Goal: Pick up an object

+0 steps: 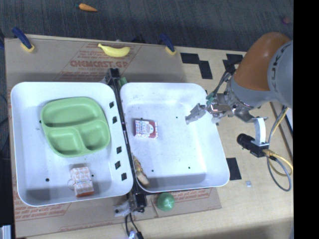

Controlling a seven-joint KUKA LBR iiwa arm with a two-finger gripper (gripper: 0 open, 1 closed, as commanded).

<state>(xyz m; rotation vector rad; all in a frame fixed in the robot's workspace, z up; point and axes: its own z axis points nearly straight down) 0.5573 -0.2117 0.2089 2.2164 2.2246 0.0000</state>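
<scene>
A small red and white packet (145, 128) lies flat in the right bin (199, 176), near its left wall. My gripper (195, 114) hangs over the right bin's upper right part, well to the right of the packet, with nothing seen between its fingers. A green divided tray (75, 125) fills the upper half of the left bin (20, 148). Below it lies an orange and white packet (81, 180). A pale small object (139, 174) rests at the right bin's lower left corner.
A yellow banana (114, 49) lies on the cardboard behind the bins. A green ball (165, 201) sits on the cardboard in front of the right bin. Blue clamps (23, 39) hold the cardboard's back edge. Cables (279, 158) hang at the right.
</scene>
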